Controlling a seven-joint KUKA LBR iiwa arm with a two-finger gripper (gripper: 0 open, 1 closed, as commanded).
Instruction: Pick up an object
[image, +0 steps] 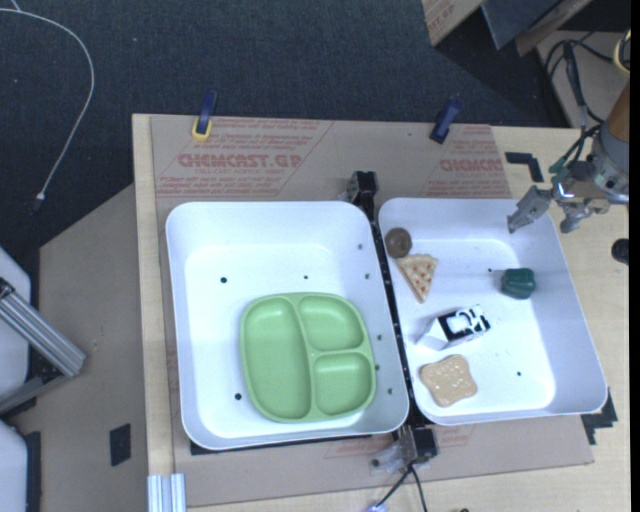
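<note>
The gripper (551, 213) is hovering spread and empty over the right bin's (570, 330) far right corner. Descending there risks striking the rim; the green object (518, 283) is lying nearer in.

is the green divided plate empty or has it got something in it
Empty: all three compartments of the green plate in the left bin show bare green.

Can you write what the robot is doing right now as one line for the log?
claw: open, holding nothing, over right bin's far right corner | nearest: green block | green tray: left bin
</note>
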